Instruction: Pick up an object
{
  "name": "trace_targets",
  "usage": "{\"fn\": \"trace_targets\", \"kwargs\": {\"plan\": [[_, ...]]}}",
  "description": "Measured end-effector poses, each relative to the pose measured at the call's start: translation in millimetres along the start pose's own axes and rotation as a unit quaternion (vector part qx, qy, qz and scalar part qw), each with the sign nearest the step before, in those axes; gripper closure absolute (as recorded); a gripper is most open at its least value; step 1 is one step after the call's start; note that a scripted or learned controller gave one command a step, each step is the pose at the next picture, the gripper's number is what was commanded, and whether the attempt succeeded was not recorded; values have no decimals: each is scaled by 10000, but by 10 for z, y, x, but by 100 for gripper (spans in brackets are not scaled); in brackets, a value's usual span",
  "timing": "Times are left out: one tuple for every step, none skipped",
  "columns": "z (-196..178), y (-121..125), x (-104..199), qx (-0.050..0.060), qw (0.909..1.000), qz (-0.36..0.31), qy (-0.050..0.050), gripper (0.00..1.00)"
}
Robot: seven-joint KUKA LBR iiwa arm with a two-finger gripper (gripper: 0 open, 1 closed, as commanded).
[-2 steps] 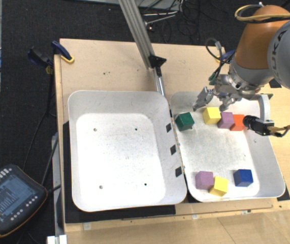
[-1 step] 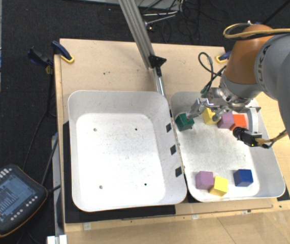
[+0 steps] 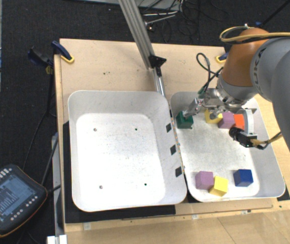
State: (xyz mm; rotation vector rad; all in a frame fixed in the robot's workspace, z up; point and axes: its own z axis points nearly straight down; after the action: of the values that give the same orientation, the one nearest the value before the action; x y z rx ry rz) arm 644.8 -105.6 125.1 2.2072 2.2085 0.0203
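The pincer (image 3: 201,105) hangs over the upper-left part of the right bin (image 3: 266,184), a cluster of metal fittings and cables beneath the arm's orange band (image 3: 241,60); whether its fingers are apart or together I cannot tell, since the wrist hides them. Just beside it, at about eight o'clock, a dark green block (image 3: 185,121) sits on the bin floor close to the left wall; whether the pincer touches it cannot be made out. At about three o'clock from the pincer lie a yellow piece (image 3: 213,118), a pink block (image 3: 227,120) and an orange block (image 3: 239,121), crowded together and partly covered by the wrist.

Well apart, toward five o'clock near the bin's lower edge, rest a matte purple cube (image 3: 204,179), a yellow cube (image 3: 219,186) touching its corner, and a blue cube (image 3: 243,177) a little to the right.

The left bin (image 3: 78,136), at nine o'clock, is a shallow white tray with rounded corners and a faintly speckled floor. Both bins stand on a pale wooden bench (image 3: 109,60).
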Motion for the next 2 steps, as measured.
{"fn": "trace_targets", "kwargs": {"plan": [[-83,8,11,-10,10000,0,8,100],[-565,118,-22,84,10000,-10,15,100]]}}
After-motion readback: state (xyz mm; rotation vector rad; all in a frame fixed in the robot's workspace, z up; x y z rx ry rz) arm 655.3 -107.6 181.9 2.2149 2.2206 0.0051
